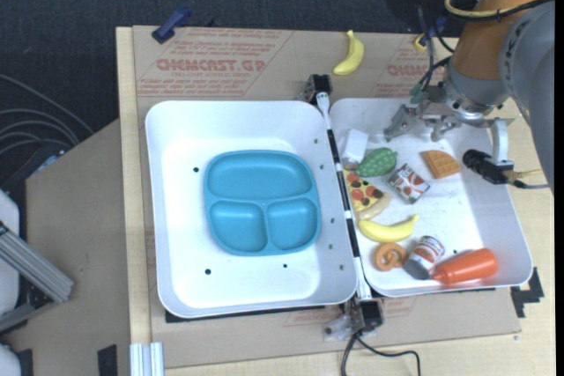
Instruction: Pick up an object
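Reaching in above the right bin (493, 216), pincer (421, 122) hovering beyond the cracker (439, 163), fingers spreading, gripping nothing.

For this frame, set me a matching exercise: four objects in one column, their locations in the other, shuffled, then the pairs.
Things:
1. blue divided tray
2. orange bottle
3. banana on the cardboard
4. gripper

Places:
A. near right corner of the right bin
B. outside both bins, beyond their far edge
C. middle of the left bin
D. over the far end of the right bin

Pairs: 1-C, 2-A, 3-B, 4-D
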Tool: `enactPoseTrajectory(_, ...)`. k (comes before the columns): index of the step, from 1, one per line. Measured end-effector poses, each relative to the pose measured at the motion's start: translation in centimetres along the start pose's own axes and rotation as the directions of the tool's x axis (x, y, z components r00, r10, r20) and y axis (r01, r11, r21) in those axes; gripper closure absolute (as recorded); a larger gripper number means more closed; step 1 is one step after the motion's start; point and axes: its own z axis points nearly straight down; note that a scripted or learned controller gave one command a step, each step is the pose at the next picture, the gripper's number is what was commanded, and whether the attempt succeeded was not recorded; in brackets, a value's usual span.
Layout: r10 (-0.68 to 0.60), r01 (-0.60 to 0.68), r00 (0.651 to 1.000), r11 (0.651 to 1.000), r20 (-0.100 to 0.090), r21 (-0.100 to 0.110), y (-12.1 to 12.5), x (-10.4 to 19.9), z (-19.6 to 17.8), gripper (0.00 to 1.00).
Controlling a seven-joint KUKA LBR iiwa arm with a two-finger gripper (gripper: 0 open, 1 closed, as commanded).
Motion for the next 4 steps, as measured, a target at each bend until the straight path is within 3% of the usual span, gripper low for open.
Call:
enactPoseTrajectory(1,0.0,0.0,1.0,1.0,0.0,0.003,-0.1,-0.1,1.0,0.0)
enactPoseTrajectory(2,0.0,0.0,1.0,1.0,0.0,0.0,0.0,0.0,0.0,1.0)
enactPoseTrajectory(3,0.0,0.0,1.0,1.0,0.0,0.001,0.0,0.0,0.0,0.0)
enactPoseTrajectory(4,0.0,0.0,1.0,1.0,0.0,0.002,-0.1,-1.1,1.1,0.0)
